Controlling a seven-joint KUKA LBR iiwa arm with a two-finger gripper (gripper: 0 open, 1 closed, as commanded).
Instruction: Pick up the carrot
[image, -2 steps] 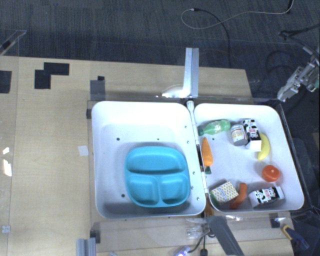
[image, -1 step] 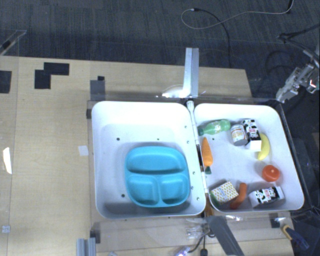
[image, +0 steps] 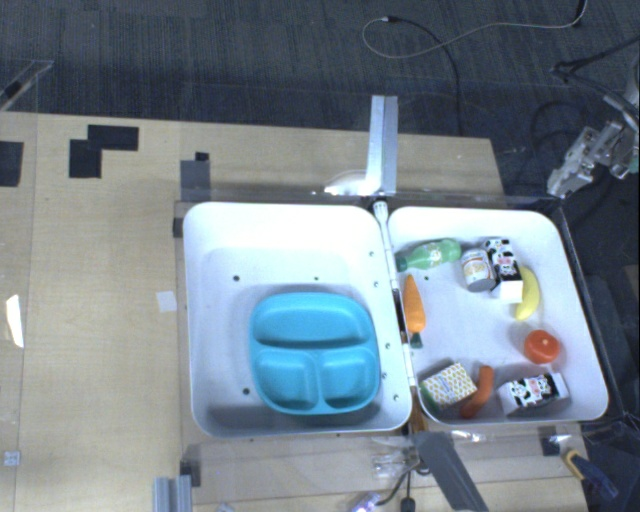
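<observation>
Carrot (image: 412, 304) lies in the right bin (image: 575, 262), close against its left wall, pointing along the divider. Above it sits a green bottle (image: 429, 254). Further right I see a small jar (image: 476, 269), a milk carton (image: 500, 259) and a banana (image: 528, 293). An orange ball (image: 541, 346) is near the right wall. At the front lie a patterned box (image: 447, 384), a sausage (image: 478, 391) and another carton (image: 531, 392). The left bin (image: 215, 250) holds a blue tray (image: 315, 352). My gripper (image: 590, 160) hangs outside the bins, at the top right, well apart from the carrot; whether it is spread or pressed together I cannot tell.
</observation>
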